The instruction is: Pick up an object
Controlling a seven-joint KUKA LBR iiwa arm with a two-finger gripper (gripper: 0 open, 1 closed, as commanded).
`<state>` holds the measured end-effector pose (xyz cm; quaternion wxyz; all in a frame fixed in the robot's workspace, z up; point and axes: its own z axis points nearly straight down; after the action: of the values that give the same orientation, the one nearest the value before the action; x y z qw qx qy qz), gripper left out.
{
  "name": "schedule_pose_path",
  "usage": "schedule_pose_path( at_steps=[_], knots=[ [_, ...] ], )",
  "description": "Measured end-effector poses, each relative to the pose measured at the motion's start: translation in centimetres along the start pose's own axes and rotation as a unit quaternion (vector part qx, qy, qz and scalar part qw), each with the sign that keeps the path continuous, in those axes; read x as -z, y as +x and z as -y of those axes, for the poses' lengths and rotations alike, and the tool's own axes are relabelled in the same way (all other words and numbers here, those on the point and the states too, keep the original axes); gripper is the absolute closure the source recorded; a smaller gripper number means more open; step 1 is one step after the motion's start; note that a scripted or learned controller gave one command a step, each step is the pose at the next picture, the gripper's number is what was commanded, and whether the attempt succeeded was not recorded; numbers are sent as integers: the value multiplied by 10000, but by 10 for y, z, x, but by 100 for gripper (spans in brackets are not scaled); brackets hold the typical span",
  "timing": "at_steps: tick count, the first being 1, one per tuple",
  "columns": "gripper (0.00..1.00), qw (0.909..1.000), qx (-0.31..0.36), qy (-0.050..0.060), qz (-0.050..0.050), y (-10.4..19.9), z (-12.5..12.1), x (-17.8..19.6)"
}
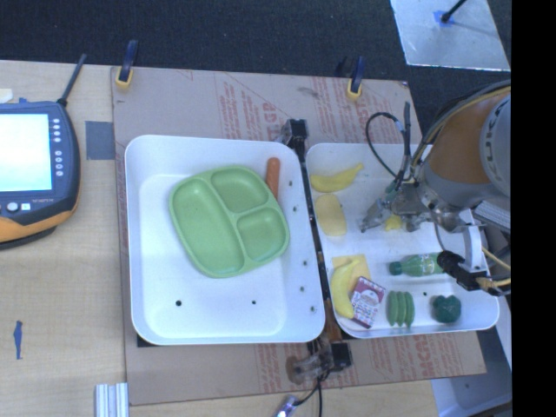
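Bulky grey arm (486, 159) with a broad orange band, black cables looping off the wrist, metallic two-finger gripper (393, 216) at its tip

Two shallow white plastic bins: the left bin (156, 233) carries a pale green three-compartment plate (228, 221) and an orange carrot-like stick (273, 177). Around the grey metal tool (390, 216), the right bin (486, 318) holds a yellow banana (336, 178), a pale yellow oval piece (330, 214), a clear green bottle (415, 266), a red-and-white packet (367, 301) and a dark green ribbed vegetable (400, 308). The table (61, 276) is light wood.
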<state>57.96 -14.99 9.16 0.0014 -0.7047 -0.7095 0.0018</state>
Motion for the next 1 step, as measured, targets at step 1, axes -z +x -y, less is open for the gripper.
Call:
schedule_pose_path(
  at_steps=[1],
  knots=[
    [0, 10000, -19, -25, 6, -42, -11, 134]
  ],
)
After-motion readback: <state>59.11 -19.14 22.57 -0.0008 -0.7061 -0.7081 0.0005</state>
